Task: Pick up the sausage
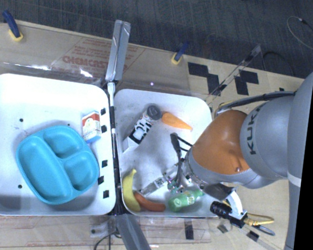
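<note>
The sausage [150,204], reddish brown, lies along the front wall of the right bin [126,102]. Its left end touches a yellow banana [127,190]. My gripper [166,183] hangs low over the front of that bin, just above and slightly right of the sausage, with nothing seen held in it. The orange band and grey wrist hide the bin's right side.
A green bottle [184,200] lies right of the sausage, close under the gripper. A carrot [177,121] and a black-and-white bottle [143,125] lie at the back of the right bin. The left bin [3,131] holds a blue divided plate [56,163] and a small carton [91,126].
</note>
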Controlling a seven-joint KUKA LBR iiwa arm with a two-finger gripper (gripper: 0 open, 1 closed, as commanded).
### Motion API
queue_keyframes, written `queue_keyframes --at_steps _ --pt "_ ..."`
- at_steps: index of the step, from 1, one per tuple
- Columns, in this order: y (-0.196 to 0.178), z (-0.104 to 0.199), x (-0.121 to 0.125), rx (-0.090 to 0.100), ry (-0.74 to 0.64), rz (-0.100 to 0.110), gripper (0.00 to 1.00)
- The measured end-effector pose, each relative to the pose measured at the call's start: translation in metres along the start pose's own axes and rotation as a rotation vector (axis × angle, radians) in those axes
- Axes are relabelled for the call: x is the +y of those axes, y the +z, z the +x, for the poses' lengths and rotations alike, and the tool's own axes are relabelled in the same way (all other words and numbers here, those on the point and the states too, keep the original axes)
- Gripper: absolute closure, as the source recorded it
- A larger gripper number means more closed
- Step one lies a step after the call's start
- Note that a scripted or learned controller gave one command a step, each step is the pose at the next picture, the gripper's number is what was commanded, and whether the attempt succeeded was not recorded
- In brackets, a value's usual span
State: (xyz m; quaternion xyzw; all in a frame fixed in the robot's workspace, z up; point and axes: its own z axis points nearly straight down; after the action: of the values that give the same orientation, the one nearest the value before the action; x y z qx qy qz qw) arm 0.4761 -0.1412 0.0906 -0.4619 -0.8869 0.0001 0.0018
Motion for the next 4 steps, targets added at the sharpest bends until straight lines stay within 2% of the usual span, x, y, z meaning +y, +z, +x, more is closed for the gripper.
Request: queue_keyframes --at_steps 1,2,3,4 --pt "-0.010 0.000 0.000 0.000 -0.004 0.000 1.00" --pt "-0.010 0.000 0.000 0.000 -0.004 0.000 0.00" --pt "-0.010 0.000 0.000 0.000 -0.004 0.000 0.00" --pt "-0.001 0.005 0.059 -0.001 0.053 0.000 0.00"
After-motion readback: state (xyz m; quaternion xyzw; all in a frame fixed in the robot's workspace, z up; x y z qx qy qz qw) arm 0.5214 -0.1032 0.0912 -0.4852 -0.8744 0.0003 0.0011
